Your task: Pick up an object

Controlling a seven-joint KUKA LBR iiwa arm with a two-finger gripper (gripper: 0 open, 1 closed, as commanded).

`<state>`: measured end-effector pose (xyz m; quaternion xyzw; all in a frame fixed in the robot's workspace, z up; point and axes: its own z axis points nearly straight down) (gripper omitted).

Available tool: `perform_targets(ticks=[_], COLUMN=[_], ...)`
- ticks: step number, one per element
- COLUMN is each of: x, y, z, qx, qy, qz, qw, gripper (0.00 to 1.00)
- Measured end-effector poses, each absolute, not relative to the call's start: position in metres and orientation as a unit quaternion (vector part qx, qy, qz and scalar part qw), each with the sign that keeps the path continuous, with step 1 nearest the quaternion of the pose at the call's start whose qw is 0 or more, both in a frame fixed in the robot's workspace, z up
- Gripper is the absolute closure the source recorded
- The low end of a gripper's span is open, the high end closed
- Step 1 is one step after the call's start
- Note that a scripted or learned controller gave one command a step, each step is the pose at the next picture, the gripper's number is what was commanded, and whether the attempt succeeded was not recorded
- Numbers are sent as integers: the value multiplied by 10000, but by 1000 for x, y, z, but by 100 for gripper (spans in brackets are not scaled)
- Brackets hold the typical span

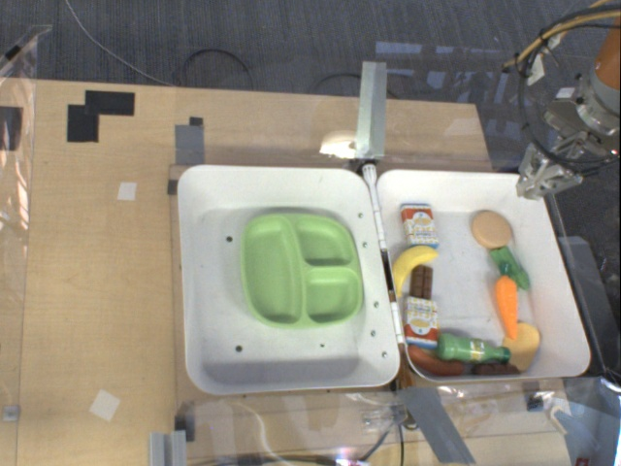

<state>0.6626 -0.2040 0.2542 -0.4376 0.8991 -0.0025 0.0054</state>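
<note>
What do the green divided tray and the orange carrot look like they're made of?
The green divided tray looks like moulded plastic: uniform colour, rounded compartments, a soft satin sheen. The orange carrot with green top appears to be toy plastic, smooth and evenly coloured, though rubber or painted wood can't be ruled out.

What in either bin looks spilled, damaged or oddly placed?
Nothing looks spilled or broken. The green divided plate lies flat in the left bin. In the right bin the toy food is crowded toward the near edge: the green bottle lies on its side across a sausage, beside the carrot.
</note>
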Motion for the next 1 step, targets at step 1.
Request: perform_targets(ticks=[1], x=[671], y=[-203], z=[277], qx=[-5082], qy=[8612], qz=[-29], qw=[54], gripper=[100])
